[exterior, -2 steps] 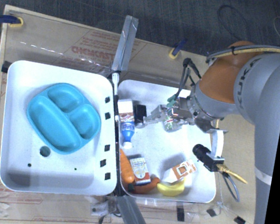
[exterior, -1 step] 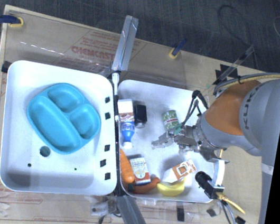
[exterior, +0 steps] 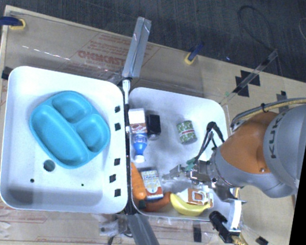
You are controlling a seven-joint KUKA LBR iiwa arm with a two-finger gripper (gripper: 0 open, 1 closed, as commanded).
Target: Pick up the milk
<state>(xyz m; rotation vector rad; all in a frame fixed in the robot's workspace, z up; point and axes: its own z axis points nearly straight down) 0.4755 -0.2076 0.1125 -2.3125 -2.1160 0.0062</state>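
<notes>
The milk [exterior: 136, 121] is a small white carton with a brown-red label. It lies at the left wall of the right bin [exterior: 171, 102], beside a black object [exterior: 154, 124]. My gripper [exterior: 190, 171] hangs low over the front of the right bin, just above the banana [exterior: 185, 205]. It is to the right of the milk and nearer the bin's front, well apart from it. The grey wrist and the orange band [exterior: 242, 149] cover the bin's right side.
A blue-capped bottle [exterior: 139, 146], a second small carton [exterior: 151, 182], an orange carrot [exterior: 137, 188] and a green can [exterior: 186, 131] share the right bin. The left bin [exterior: 11, 176] holds a blue divided plate [exterior: 70, 128]. A metal divider [exterior: 136, 45] stands behind the bins.
</notes>
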